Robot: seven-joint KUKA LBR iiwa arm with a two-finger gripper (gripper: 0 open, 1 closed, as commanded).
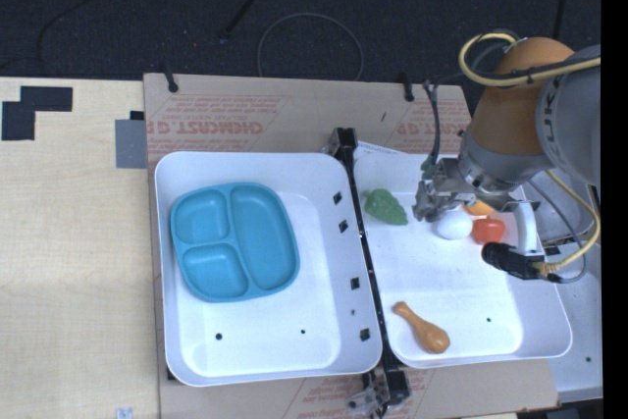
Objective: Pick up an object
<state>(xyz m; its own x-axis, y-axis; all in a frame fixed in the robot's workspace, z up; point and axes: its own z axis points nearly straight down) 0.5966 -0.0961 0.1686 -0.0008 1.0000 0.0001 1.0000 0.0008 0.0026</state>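
Worktop (69, 250): pale wood, spanning the lower frame, carrying a cardboard sheet and both bins.

Left bin (324, 339): shallow, white, sitting at lower centre, holding a blue divided plate (235, 240) lying flat toward its left side.

Right bin (491, 334): shallow, white, sitting just beside the left bin at lower right, holding the small items.

Arm (520, 113): grey with an orange band, reaching in from the right edge of the frame, hanging over the upper part of the right bin.

Tool (435, 196): pointing down at the upper middle of the right bin; spacing of its tips impossible to tell from this slant, nothing visibly clamped.

Green piece (386, 207): lying just to the left of the tool, near the bin's left wall, long axis running from upper left to lower right.

Tan drumstick-shaped piece (424, 328): lying well below the tool, near the bin's lower wall, long axis slanting from upper left to lower right.

White ball (453, 227): lying just below and right of the tool, nearest of all, seemingly the likeliest pick, calling for a short shift down-right.

Red piece (489, 231): lying just right of the white ball, apparently touching it.

Orange piece (480, 208): peeking out above the red piece, partly hidden by the arm.
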